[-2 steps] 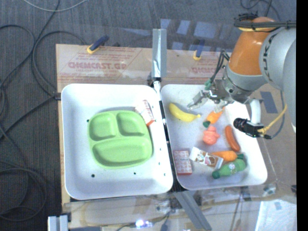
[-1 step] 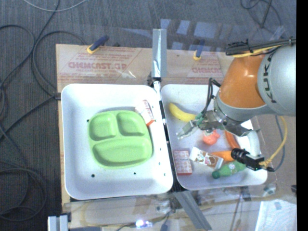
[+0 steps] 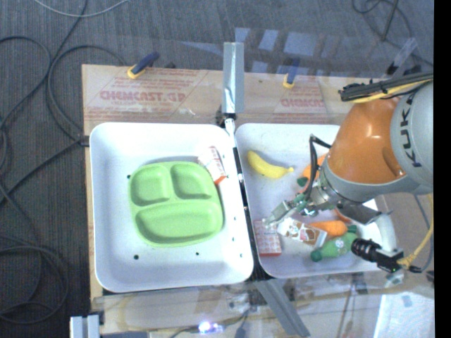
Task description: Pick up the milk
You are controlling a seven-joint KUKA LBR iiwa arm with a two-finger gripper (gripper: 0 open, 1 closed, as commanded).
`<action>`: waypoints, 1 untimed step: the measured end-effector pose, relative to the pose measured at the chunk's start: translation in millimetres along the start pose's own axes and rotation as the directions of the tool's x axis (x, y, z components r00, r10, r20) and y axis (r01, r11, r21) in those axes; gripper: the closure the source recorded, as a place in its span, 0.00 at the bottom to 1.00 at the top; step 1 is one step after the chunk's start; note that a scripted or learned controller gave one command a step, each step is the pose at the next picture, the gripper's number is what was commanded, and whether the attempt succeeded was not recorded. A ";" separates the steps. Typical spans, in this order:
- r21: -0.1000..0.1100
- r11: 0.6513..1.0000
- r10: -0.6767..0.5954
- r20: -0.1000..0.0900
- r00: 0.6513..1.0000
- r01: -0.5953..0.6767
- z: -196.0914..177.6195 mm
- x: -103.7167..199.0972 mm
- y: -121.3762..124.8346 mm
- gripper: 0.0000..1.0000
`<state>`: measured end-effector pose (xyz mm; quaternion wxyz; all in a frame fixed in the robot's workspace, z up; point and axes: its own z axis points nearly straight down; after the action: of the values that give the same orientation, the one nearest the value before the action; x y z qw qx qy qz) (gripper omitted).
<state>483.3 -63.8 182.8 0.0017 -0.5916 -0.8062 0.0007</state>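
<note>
A small white carton with orange-red print, which I take to be the milk (image 3: 213, 165), lies in the left bin (image 3: 106, 189) against the top right corner of the green divided plate (image 3: 176, 203). My gripper (image 3: 290, 210) hangs low in the right bin (image 3: 282, 143), below the orange wrist band (image 3: 366, 150). It sits just above a small printed packet (image 3: 304, 232) and right of a red-and-white box (image 3: 268, 242). The milk lies about a hand's width to its left, across the wall between the bins. The arm hides part of the right bin.
In the right bin lie a banana (image 3: 268, 165), a carrot (image 3: 332, 227) and a green bottle (image 3: 335, 248), crowded near the gripper. A grey post (image 3: 232, 76) stands behind the bins. Cables run over the floor to the left.
</note>
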 end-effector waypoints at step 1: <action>0.000 0.989 0.146 -0.001 0.989 -0.146 0.3 8.6 11.2 0.00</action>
<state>491.4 -52.2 182.5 0.0022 -0.6491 -0.7607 0.0005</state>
